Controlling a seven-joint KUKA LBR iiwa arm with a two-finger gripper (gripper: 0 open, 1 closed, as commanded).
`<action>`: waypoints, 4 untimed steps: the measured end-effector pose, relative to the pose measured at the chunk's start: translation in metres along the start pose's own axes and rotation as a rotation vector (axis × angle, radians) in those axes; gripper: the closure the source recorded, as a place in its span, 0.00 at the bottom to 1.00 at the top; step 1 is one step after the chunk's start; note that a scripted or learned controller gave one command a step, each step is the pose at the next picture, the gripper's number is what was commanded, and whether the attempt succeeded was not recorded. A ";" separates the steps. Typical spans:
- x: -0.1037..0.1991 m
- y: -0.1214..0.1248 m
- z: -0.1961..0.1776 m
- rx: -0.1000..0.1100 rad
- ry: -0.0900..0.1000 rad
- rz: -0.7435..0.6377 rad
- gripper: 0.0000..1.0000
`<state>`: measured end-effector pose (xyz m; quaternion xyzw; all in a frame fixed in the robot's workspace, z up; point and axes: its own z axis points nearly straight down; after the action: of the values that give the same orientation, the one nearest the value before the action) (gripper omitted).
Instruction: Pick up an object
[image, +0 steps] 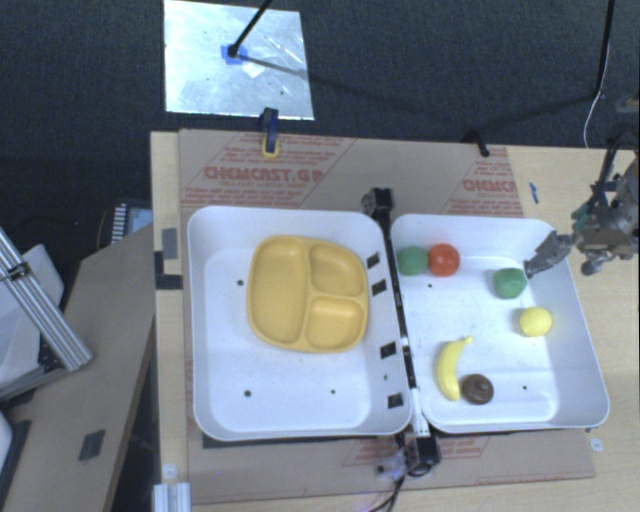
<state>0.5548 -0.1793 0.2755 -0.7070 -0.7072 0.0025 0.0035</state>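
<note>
Green round fruit (509, 282): at nine o'clock from my metal two-finger gripper (545, 254), just beside it.
Grip state: I cannot tell.
Nearest target: this fruit.

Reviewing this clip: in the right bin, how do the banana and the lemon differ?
The banana is long and curved; the lemon is short and rounded. The banana lies near the bin's front, touching or nearly touching a brown round object; the lemon sits apart, further right and closer to the gripper. The banana looks larger in view. Both are yellow and rest on the right bin's floor.
</note>
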 end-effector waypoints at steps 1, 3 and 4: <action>0.001 0.002 -0.006 -0.010 -0.002 -0.003 0.00; -0.005 -0.008 0.086 -0.007 -0.001 0.000 0.00; -0.010 -0.005 0.129 -0.007 -0.001 0.000 0.00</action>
<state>0.5492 -0.1889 0.1463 -0.7069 -0.7073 0.0004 0.0004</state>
